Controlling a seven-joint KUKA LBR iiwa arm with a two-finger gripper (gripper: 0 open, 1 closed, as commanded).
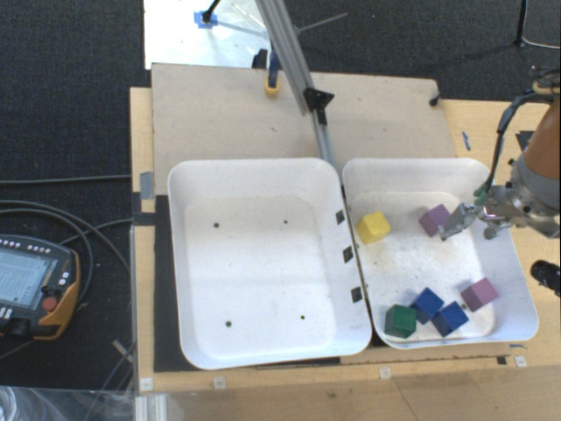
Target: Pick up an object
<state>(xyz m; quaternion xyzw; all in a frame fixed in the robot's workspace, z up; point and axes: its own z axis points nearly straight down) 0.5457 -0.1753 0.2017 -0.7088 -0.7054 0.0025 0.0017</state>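
**End effector low in the right bin, beside a purple block**

The arm point(539, 169) reached in from the right, and the end effector point(458, 221) sat low over the right bin point(524, 318). A purple block point(433, 219) lay just to its left, touching or nearly so; whether the fingers were parted or closed could not be told, and no block showed between them. Further left sat a yellow block point(373, 227). Nearer the camera lay a second purple block point(479, 293), two blue blocks point(428, 303) point(450, 318) side by side, and a green block point(401, 321). The left bin point(188, 261) stood well off to the left on the tabletop point(228, 112).
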